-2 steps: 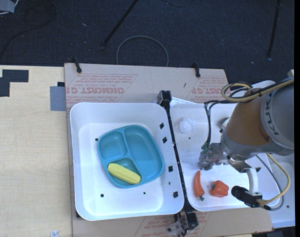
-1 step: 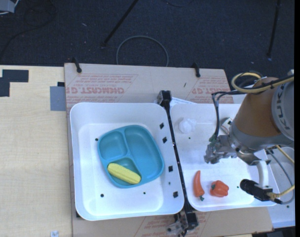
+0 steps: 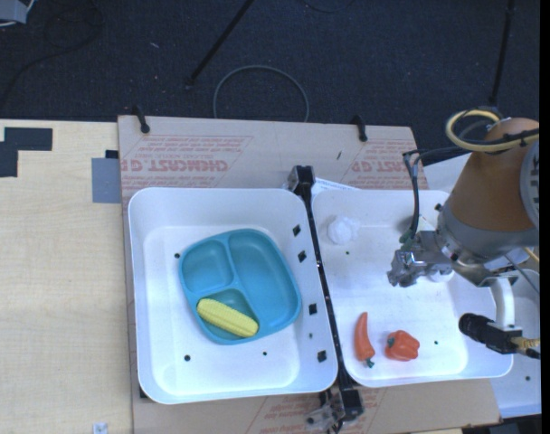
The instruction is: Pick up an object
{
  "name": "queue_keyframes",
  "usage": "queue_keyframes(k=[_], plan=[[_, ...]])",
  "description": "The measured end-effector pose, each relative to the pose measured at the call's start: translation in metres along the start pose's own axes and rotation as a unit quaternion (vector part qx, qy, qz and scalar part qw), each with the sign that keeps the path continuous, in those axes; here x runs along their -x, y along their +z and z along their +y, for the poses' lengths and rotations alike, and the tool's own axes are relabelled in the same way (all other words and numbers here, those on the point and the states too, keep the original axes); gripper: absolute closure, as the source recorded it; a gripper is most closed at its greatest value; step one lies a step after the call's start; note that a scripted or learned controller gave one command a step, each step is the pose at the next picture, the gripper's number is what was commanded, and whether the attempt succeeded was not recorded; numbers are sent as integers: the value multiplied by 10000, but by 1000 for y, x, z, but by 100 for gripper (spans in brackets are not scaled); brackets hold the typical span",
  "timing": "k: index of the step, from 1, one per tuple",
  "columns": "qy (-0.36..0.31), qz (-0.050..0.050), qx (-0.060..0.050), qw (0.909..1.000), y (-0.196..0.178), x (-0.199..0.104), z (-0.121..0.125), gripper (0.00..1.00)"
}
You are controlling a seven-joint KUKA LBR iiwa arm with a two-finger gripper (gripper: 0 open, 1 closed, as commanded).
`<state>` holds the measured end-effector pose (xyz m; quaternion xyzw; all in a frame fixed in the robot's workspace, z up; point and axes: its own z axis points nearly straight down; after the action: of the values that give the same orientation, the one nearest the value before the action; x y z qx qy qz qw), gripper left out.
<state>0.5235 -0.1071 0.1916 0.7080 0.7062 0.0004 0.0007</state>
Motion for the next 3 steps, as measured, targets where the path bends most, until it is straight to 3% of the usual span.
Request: queue_keyframes(k=[1,3], plan=[[-16,-1,12,10000,-63,0,0,100],[-35,13,-34,10000,-37,-101,21,100]])
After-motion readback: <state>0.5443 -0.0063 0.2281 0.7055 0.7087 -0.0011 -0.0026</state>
